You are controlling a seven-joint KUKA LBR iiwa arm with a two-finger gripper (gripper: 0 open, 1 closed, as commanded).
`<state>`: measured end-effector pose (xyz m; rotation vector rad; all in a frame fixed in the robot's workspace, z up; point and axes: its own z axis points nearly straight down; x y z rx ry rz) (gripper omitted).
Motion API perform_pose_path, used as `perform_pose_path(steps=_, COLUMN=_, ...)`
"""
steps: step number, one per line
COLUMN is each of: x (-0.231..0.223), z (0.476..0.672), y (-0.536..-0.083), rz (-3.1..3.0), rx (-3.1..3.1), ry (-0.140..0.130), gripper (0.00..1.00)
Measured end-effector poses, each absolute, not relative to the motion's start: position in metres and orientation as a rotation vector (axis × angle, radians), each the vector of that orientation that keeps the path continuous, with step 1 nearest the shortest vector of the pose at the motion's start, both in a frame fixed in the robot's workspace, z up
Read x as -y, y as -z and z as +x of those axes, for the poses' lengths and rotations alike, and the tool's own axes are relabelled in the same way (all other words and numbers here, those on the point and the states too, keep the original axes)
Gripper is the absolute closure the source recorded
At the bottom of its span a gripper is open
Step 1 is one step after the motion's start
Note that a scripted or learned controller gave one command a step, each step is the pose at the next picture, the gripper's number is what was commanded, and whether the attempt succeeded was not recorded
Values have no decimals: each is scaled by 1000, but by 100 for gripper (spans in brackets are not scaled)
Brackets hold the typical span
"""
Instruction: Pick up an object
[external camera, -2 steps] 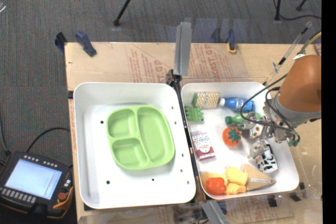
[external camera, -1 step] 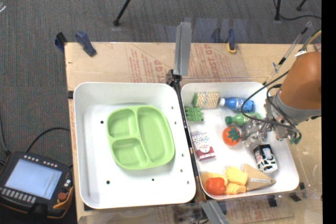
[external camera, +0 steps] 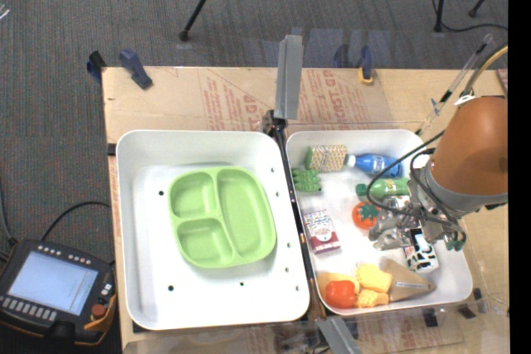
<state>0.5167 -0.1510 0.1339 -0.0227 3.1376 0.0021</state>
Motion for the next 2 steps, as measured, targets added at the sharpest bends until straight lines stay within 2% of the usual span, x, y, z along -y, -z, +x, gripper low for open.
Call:
perform_pose_path(steps=1, x=136, z=575, y=-86, rz=351, rx=-3124, ry=-3, gripper=100)
perform_pose_path(steps=2, x=89, z=628, y=-92, rz=734, rx=-3053, ry=-2, gripper=100)
